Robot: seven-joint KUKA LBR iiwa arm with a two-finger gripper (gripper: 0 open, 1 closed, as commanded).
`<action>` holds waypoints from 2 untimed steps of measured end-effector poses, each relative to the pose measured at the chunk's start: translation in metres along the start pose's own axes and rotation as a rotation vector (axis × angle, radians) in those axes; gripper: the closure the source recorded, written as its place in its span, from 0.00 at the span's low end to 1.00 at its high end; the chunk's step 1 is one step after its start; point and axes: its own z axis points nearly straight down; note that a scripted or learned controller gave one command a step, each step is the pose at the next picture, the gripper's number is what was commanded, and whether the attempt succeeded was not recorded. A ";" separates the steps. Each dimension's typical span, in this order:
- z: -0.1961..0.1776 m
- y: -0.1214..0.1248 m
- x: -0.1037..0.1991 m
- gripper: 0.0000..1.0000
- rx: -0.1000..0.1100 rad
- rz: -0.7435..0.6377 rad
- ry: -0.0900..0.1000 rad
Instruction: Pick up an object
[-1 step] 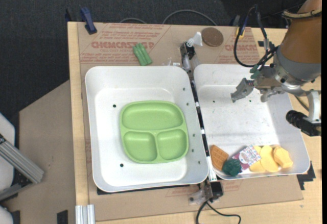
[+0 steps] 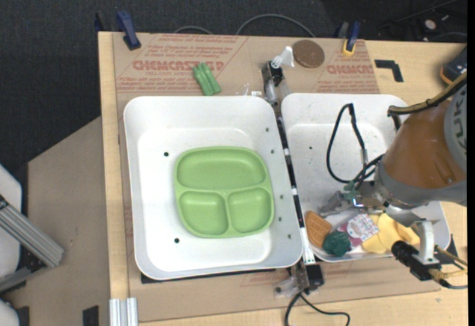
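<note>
Robot arm (image 2: 423, 157) reaching into the right bin (image 2: 312, 124), above a cluster of small objects.

The gripper (image 2: 355, 200) sits low in the right bin, near its front edge; whether it is apart or together cannot be told, and nothing is visibly held. Just in front of the gripper lie a white-and-pink packet (image 2: 361, 227), a yellow toy (image 2: 387, 234) to one side of it, and a dark green object (image 2: 338, 243) touching a tan biscuit-like piece (image 2: 318, 227) to the other. A black cable (image 2: 347, 140) loops over the bin floor behind the gripper. Well to the side of the gripper, in the left bin (image 2: 145, 168), rests a green divided plate (image 2: 223, 191). Beyond both bins, on the cardboard sheet (image 2: 171, 61), lie a green clip (image 2: 207, 79) and a brown disc (image 2: 308, 54).
</note>
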 end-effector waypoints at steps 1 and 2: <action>-0.006 0.072 -0.044 0.00 -0.012 -0.006 -0.006; -0.009 0.181 -0.097 0.00 -0.009 -0.007 0.000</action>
